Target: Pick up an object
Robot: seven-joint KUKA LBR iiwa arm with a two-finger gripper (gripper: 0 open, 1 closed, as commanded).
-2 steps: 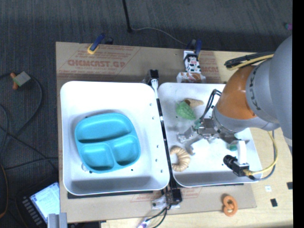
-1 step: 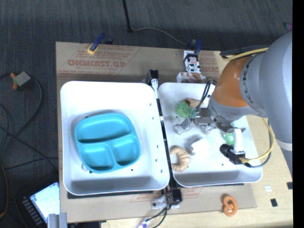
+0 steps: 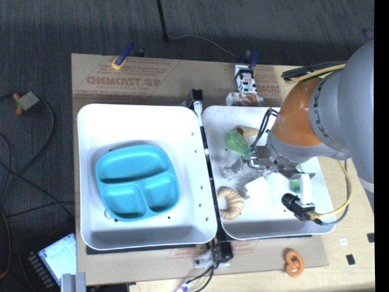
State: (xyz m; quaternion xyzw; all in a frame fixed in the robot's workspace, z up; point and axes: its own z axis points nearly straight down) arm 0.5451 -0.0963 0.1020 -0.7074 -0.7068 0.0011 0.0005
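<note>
My gripper (image 3: 240,170) reaches down into the right bin (image 3: 273,224) from the right, its tips near the bin's middle left. Just behind it lies a green crumpled thing (image 3: 236,140) with a tan object (image 3: 248,130) beside it. A beige braided ring (image 3: 231,202) rests at the bin's front left, a little in front of the gripper. A small green and white item (image 3: 298,184) lies to the right, partly under the wrist. Nothing shows clearly between the fingers.
The left bin (image 3: 140,117) holds a blue three-compartment tray (image 3: 137,181). A black divider rail (image 3: 206,163) runs between the bins. On the bench front lies a small orange ring (image 3: 294,261). The arm's bulk covers the right bin's back right part.
</note>
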